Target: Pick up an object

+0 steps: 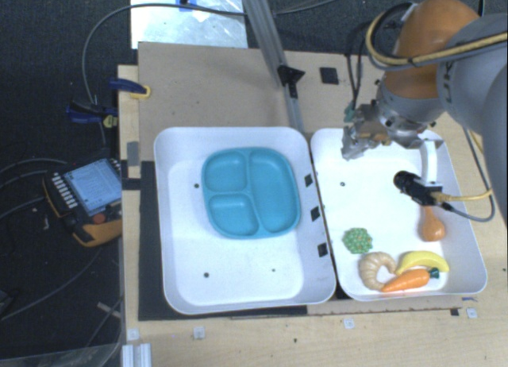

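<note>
Robot hand hung over far corner of right bin. At its near edge, banana and carrot lay side by side. In left bin sat blue plate.

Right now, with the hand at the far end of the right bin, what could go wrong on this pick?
1. The hand is over a bare part of the right bin, apart from every toy; closing here would likely grab nothing.
2. The banana, carrot and beige curled toy lie packed together in the near corner; a grasp there may catch two or jam against the bin wall.
</note>
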Tool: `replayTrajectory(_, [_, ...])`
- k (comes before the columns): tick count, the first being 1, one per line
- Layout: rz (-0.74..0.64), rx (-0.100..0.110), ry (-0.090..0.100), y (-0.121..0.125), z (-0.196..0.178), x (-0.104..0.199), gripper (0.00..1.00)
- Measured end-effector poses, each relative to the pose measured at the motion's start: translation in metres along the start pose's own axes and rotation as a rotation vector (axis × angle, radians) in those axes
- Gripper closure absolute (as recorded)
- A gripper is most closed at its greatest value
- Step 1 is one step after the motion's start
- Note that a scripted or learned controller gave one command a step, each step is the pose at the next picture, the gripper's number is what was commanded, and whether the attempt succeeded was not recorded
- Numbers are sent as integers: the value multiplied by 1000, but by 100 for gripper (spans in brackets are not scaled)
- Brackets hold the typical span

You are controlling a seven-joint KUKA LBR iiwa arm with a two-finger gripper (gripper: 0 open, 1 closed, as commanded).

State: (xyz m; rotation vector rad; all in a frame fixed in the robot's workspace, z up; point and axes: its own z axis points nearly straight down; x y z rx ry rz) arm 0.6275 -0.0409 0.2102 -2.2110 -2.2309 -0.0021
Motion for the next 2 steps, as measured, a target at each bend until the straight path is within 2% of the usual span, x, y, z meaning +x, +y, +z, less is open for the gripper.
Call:
replayTrajectory(1, [-1,1,1,-25,-10,54,100])
replayTrajectory(2, [-2,0,1,-36,-18,112,100])
